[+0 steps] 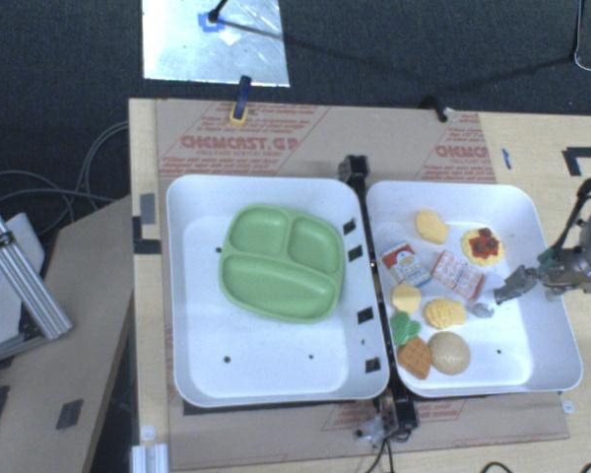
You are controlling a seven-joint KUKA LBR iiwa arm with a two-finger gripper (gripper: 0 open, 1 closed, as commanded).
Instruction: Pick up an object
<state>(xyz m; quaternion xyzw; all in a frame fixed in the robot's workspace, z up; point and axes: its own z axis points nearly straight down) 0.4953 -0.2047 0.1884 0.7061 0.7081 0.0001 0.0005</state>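
The right bin [532,358] holds several toy foods. Among them are a yellow piece [432,227], a yellow tart with red topping [483,245], a small red and blue carton [401,261], a pink wrapped packet [457,275], a yellow corn-like piece [444,313] and a tan bun [450,352]. A green leafy piece [404,327] and an orange piece [414,359] lie by the bin's left wall. My gripper [496,300] reaches in from the right, low over the bin floor, just right of the pink packet and the corn-like piece. I see nothing held in it.
The left bin [197,363] carries a green divided plate [281,262]. A black divider with clips [369,264] runs between the bins. The bench edge and cables lie at the left, and a shiny metal sheet [215,28] lies on the floor behind.
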